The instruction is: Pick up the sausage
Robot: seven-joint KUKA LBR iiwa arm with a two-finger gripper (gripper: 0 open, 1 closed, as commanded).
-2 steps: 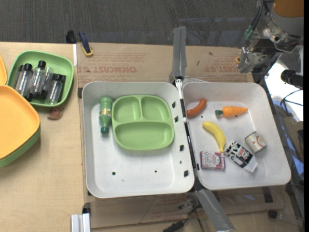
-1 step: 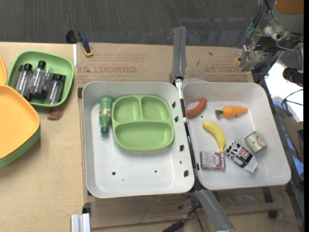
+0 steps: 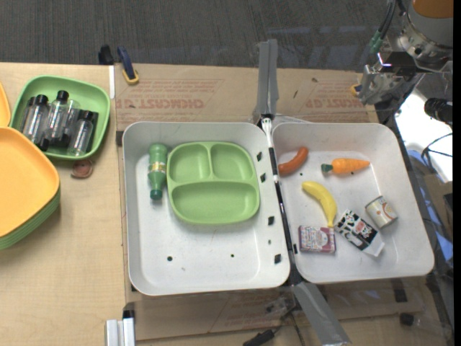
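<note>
The sausage (image 3: 292, 160) is seen lying in the upper left corner of the right bin (image 3: 400, 259), close to the divider between the bins, slanted with its upper end toward the right. To its right, apart from it, a carrot (image 3: 346, 166) is laid across the bin with its green end toward the sausage. Below the sausage a banana (image 3: 320, 200) is found, and beneath that a pink packet (image 3: 317, 239) is placed just beside a black-and-white carton (image 3: 358, 231); a small can (image 3: 380, 212) is set close by the carton's upper right. The gripper (image 3: 367, 89) is held at the upper right of the frame, beyond the right bin's far edge and well apart from the sausage; nothing is seen in its grasp, and whether it is released or clenched cannot be told. In the left bin (image 3: 202, 265) a green divided plate (image 3: 213, 182) is laid, with a green bottle (image 3: 157, 170) just beside its left edge. At the far left of the frame, outside the bins, a green tray (image 3: 97, 99) filled with small bottles (image 3: 59, 120) is seen above a stack of orange plates (image 3: 25, 186).
</note>
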